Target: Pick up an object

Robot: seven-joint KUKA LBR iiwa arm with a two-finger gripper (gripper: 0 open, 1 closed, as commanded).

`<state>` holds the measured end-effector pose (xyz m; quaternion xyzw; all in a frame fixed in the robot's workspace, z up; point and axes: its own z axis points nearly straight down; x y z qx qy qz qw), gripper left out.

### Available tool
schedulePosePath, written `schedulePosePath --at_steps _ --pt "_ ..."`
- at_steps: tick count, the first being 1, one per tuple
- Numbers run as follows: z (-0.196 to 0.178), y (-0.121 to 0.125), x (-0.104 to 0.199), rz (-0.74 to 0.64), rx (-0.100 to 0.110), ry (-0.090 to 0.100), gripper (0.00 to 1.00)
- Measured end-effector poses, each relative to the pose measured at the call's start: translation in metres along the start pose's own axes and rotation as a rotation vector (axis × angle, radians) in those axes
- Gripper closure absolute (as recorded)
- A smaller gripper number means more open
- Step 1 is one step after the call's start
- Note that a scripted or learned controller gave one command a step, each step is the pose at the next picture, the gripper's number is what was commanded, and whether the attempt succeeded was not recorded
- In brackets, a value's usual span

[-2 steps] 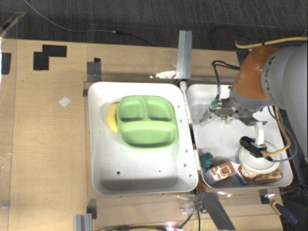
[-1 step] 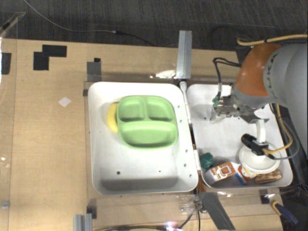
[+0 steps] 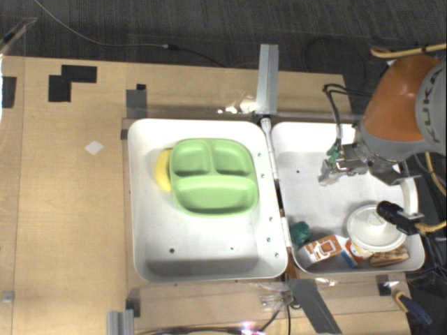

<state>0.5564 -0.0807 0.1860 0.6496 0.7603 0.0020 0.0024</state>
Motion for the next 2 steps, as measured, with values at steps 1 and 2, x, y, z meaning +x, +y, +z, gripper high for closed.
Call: schedulePosePath --at_steps 1,2 --pt "0.0014 -0.0004 0.0396 0.048 0.003 0.001 1.0" --pt "0.0015 -0.0005 0.0394 0.049 0.003 0.001 0.0"
